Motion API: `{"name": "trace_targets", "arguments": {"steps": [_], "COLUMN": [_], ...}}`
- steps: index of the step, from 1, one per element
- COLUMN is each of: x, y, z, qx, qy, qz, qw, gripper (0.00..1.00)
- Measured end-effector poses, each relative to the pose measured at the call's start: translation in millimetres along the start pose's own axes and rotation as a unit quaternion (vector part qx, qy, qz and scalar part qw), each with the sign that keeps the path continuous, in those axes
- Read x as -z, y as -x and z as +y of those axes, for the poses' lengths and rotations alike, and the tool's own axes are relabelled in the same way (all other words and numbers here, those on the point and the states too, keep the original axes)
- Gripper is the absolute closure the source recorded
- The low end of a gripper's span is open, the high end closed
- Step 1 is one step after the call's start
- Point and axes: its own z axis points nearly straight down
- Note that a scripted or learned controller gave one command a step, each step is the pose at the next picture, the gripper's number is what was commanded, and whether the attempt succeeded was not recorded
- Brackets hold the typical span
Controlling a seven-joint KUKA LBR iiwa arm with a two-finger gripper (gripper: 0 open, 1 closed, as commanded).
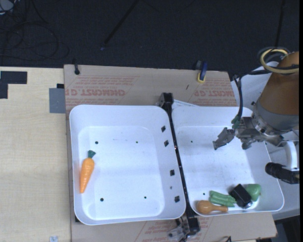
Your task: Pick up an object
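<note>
An orange toy carrot (86,171) with a green top lies at the left side of the left bin (121,116). At the near edge of the right bin (202,119) lie a green pod-shaped toy (222,198), a black block (240,195) resting against a light green toy (253,190), and an orange pear-shaped toy (210,207). My gripper (236,137) hangs over the middle right of the right bin, above and apart from those toys. Its two fingers (222,138) are spread with nothing between them.
A black divider (172,155) runs between the two bins. Cardboard (141,84) lies under and behind the bins, with a blue and yellow clamp (202,72) on its far edge. A wooden bench top (25,145) extends to the left.
</note>
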Motion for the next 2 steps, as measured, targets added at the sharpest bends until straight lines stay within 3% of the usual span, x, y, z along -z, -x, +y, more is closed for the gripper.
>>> {"name": "trace_targets", "arguments": {"steps": [1, 2], "x": [-30.2, 66.4], "y": [-64.9, -151.8], "z": [42.7, 70.0], "qx": [0.003, 0.005], "qy": [0.001, 0.006], "qz": [0.000, 0.001], "qw": [1.0000, 1.0000], "gripper": [0.00, 0.00]}}
